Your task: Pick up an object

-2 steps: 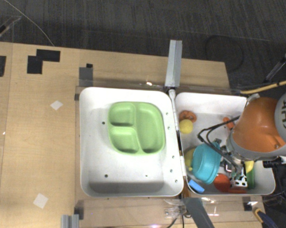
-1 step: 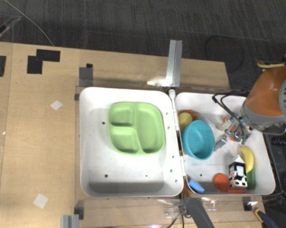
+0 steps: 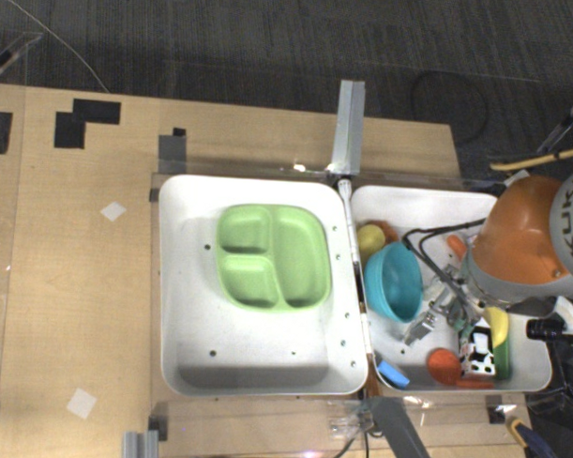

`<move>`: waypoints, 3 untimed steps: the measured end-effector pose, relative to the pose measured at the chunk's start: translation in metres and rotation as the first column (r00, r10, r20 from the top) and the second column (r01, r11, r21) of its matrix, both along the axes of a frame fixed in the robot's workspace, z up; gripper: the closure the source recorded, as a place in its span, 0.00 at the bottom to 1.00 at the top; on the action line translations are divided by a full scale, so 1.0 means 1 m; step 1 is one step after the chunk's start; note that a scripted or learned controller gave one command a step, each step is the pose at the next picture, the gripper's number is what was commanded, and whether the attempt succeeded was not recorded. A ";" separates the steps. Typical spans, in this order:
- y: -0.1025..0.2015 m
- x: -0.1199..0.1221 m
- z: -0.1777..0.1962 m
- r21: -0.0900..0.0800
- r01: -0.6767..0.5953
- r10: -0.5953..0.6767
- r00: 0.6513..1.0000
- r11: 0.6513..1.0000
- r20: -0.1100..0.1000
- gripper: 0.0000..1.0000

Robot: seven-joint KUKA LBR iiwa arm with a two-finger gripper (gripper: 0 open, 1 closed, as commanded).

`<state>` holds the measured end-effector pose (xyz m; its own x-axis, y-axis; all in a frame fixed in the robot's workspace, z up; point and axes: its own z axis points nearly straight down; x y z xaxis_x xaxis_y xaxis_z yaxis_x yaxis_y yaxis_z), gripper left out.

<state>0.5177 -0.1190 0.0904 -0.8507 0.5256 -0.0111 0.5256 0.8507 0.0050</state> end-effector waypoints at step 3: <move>-0.020 0.096 -0.003 0.002 0.249 -0.249 0.969 0.969 -0.001 0.00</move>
